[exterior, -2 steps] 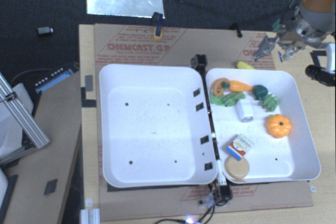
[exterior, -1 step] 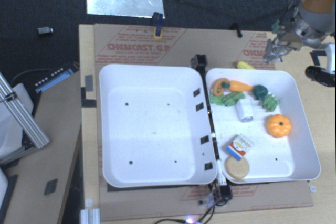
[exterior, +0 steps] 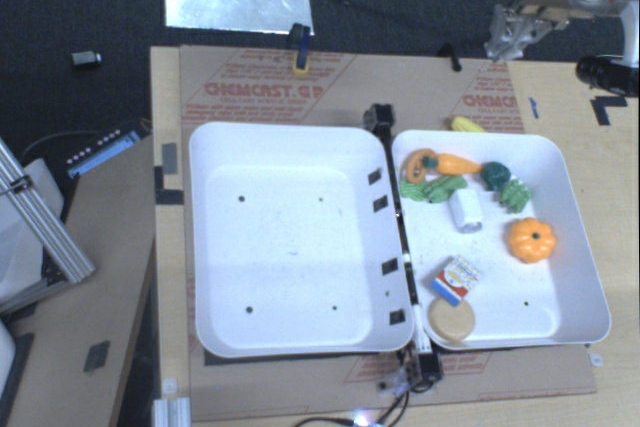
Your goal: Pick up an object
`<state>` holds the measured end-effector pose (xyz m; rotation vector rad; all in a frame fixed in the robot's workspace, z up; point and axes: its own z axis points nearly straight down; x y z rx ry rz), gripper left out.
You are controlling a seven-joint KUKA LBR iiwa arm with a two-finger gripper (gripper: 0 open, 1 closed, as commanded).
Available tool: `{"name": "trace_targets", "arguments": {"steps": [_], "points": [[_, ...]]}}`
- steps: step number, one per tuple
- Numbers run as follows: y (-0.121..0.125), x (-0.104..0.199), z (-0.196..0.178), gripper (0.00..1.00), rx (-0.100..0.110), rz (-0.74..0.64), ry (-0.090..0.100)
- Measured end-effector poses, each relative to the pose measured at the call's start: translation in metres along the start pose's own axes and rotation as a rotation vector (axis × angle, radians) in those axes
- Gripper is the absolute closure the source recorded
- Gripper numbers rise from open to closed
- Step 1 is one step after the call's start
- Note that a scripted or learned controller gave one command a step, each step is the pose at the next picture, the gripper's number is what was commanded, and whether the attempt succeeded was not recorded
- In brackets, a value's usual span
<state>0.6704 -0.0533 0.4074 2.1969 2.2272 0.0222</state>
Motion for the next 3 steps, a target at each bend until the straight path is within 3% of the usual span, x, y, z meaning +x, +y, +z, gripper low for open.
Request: {"name": "trace_targets", "arguments": {"steps": [1, 2, 3], "points": [[-0.009, 0.017, -0.139, 1.0, -0.001, 0.006, -0.002], [-0.02, -0.054, -0.015, 1.0, 0.027, 0.019, -0.002], [-0.019, -0.038, -0.136, 1.0, 0.003, 0.008, -0.003]]}}
